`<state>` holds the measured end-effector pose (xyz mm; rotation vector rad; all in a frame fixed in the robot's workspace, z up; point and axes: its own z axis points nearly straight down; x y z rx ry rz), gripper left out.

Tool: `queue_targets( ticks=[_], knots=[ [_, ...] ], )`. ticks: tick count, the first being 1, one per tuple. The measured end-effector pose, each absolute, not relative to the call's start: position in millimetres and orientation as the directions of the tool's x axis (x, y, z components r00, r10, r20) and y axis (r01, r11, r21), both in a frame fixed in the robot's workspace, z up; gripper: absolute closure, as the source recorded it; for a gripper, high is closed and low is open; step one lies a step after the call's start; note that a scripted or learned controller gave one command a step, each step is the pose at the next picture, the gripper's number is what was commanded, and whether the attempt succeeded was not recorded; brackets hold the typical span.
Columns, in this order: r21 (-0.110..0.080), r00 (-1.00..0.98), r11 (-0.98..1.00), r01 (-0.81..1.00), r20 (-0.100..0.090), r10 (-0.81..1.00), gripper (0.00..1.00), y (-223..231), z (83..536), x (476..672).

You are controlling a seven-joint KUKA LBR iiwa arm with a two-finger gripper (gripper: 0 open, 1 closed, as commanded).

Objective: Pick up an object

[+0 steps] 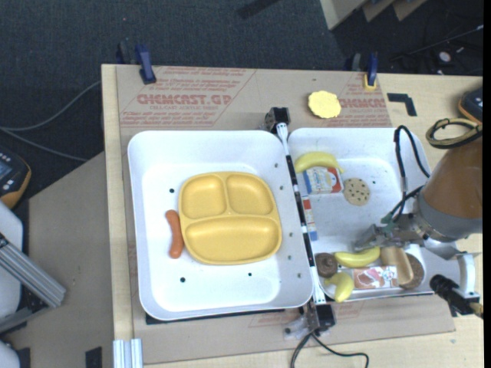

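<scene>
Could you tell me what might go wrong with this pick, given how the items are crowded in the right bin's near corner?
The gripper is down by a tight pile: a banana, a packet, a brown piece and another yellow item touch or overlap. It may nudge or snag a neighbour instead of lifting one thing cleanly. The pile also sits against the right bin near wall, leaving little room to close around anything.

Arm enters from right, orange band above grey wrist, angled down-left. Gripper (381, 240) low at arm's tip; finger spread too blurred to judge.
</scene>
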<state>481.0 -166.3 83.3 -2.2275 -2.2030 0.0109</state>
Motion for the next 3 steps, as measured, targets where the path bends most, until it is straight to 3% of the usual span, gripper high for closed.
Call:
queue_targets(
  ticks=[1,2,3],
  knots=[
    [0.005,-0.008,0.008,1.000,0.001,1.000,0.00,-100,85,545.4],
    [-0.006,0.005,-0.005,1.000,0.002,1.000,0.00,-137,84,480.2],
    [0.003,-0.005,0.005,1.000,0.000,1.000,0.00,-92,84,520.6]
  ],
)
